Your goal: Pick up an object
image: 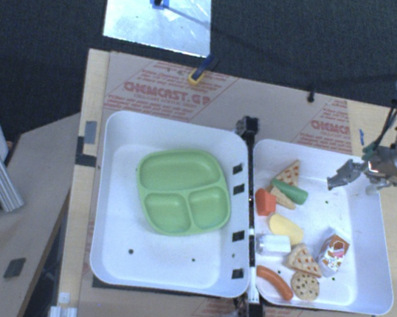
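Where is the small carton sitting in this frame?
The carton lies in the right bin, toward its near right side, just right of a pizza slice and above a round cracker.

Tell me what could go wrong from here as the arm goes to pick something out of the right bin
1. The toys crowd the right bin's left side: the pizza slice, cookie and small carton touch or nearly touch, so the tool could catch two or knock one aside.
2. The sausage and white block lie against the divider wall, leaving little room.
3. The tool sits over bare floor near the back; descending there would likely grab nothing.
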`<state>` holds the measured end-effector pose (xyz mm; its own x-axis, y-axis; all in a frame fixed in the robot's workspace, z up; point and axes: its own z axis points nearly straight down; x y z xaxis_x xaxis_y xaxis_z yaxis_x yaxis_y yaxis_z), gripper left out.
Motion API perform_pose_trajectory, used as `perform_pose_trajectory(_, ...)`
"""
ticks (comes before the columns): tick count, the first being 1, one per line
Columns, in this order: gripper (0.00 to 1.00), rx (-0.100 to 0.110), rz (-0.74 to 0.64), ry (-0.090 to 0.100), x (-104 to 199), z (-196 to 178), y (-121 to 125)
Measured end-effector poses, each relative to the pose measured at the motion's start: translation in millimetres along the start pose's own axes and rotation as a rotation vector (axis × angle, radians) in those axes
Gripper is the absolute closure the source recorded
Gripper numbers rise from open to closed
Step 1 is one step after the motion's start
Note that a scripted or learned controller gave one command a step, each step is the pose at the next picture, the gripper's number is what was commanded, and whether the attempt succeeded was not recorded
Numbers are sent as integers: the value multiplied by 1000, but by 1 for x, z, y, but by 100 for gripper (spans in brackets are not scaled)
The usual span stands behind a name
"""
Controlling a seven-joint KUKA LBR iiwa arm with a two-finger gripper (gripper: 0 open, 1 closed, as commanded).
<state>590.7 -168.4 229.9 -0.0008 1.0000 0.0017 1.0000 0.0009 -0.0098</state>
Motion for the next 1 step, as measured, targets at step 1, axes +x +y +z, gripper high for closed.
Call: perform_pose_trajectory(1,0,-11,-3,-2,0,-6,2)
